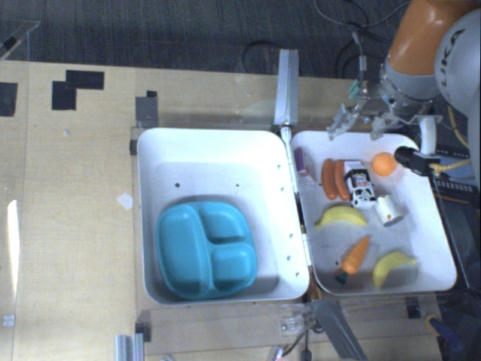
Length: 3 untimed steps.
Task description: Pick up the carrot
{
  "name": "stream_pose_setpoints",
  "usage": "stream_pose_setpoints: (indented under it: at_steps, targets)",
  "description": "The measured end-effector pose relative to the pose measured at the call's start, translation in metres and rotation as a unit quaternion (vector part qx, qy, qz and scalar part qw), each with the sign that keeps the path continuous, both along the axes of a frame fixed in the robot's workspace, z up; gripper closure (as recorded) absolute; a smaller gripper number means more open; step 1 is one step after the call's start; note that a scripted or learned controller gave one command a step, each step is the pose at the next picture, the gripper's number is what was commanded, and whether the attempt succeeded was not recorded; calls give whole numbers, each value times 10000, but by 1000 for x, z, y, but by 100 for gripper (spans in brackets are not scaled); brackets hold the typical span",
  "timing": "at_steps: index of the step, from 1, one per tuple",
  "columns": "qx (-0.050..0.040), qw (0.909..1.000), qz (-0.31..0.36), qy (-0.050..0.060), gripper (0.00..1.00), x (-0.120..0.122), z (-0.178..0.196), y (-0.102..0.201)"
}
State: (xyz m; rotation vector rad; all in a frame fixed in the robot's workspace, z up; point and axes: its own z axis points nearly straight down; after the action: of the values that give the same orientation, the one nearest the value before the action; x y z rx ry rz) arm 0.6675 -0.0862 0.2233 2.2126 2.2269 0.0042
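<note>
A light, rigid toy carrot [355, 256] lies at lower right, best pinched across its thick middle, while the empty gripper [358, 121] hangs spread wide at upper right.

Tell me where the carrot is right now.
The carrot lies in the right bin, toward its near edge, tilted, between the two bananas: one just above it, the other to its right.

Blue divided tray [204, 250] in left bin [150, 164]; two bananas [342, 216], orange ball [384, 165] in right
</note>
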Motion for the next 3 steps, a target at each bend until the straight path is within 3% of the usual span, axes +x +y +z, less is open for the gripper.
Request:
stream_pose_setpoints:
  at_steps: [1, 2, 3]
  targets:
    - [-8, 9999, -142, -19, 0, 3, -4, -56]
    - [-7, 9996, 271, -29, 0, -25, 112, -30]
    - [-9, 9974, 714, -4, 0, -96, -42, -88]
